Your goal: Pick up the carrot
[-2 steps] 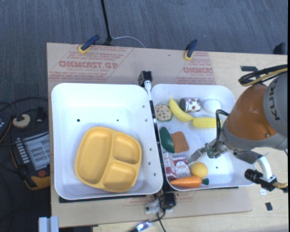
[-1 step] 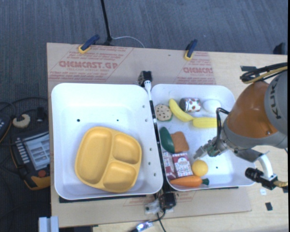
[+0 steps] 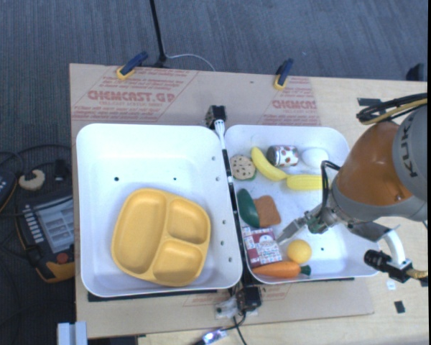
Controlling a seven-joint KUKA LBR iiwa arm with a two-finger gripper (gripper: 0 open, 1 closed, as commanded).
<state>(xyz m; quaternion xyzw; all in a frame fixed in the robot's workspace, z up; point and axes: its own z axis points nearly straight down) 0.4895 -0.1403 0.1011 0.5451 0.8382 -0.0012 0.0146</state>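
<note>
The carrot point(image 3: 276, 269), orange with a green stem end pointing right, lies flat along the front wall of the right bin point(image 3: 337, 139). A yellow lemon point(image 3: 299, 251) touches it from above. My gripper point(image 3: 291, 230) hangs low over the middle of the right bin, slanting toward the lower left. It is a short way behind the carrot and just above the lemon. Nothing shows held in it. The orange-banded arm point(image 3: 370, 175) covers the bin's right side.
A red-and-white box point(image 3: 261, 246) lies left of the carrot. A brown slice point(image 3: 267, 210) and a green vegetable point(image 3: 248, 207) sit behind it. A banana point(image 3: 267, 164), cookie point(image 3: 242, 167), small can point(image 3: 284, 155), white ball point(image 3: 314, 157) and corn point(image 3: 304, 183) lie at the back. A yellow divided plate point(image 3: 161, 236) sits in the left bin point(image 3: 100, 149).
</note>
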